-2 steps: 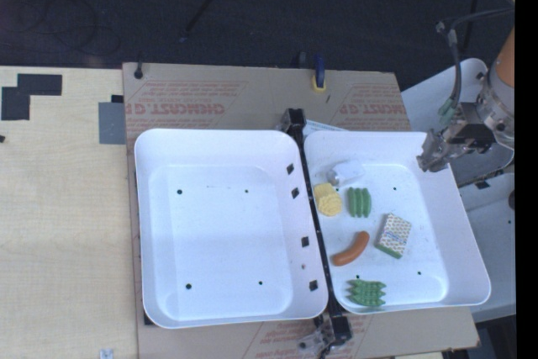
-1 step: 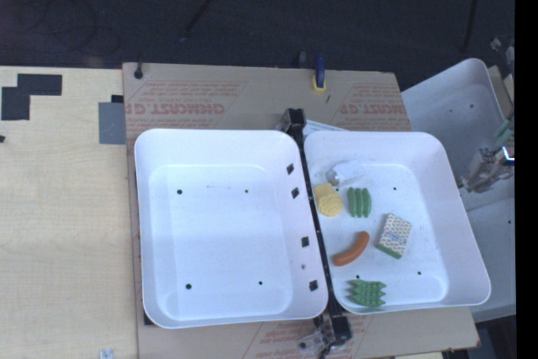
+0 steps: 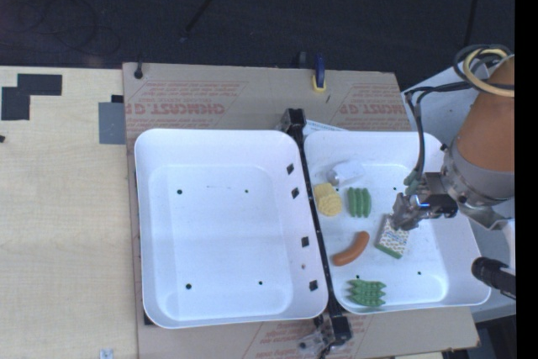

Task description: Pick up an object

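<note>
On the counter we see the left bin beside the right bin, and the arm reaches over the right one from the right. Its hand sits low over the upper edge of a small speckled card, and we cannot tell whether it is open or closed. Left of the card lie a sausage, two green pods, a yellow corn and a pale piece

Likely a lab: robot arm, white bins.
</note>
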Motion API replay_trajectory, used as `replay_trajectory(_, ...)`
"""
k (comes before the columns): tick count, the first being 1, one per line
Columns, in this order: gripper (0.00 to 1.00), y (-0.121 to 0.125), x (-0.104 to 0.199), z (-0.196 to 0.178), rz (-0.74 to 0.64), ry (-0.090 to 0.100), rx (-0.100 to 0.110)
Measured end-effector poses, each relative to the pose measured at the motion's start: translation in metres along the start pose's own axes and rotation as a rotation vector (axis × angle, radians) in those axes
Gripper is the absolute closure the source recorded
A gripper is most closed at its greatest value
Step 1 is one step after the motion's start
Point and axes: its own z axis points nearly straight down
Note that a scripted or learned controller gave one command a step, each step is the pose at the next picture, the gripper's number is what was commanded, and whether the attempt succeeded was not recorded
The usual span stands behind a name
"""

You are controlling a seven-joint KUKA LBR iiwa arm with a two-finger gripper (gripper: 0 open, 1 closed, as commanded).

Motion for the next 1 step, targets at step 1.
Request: replay_trajectory(1,1.0,0.0407,0.0484,-0.1449,-0.003,-0.004,-0.028)
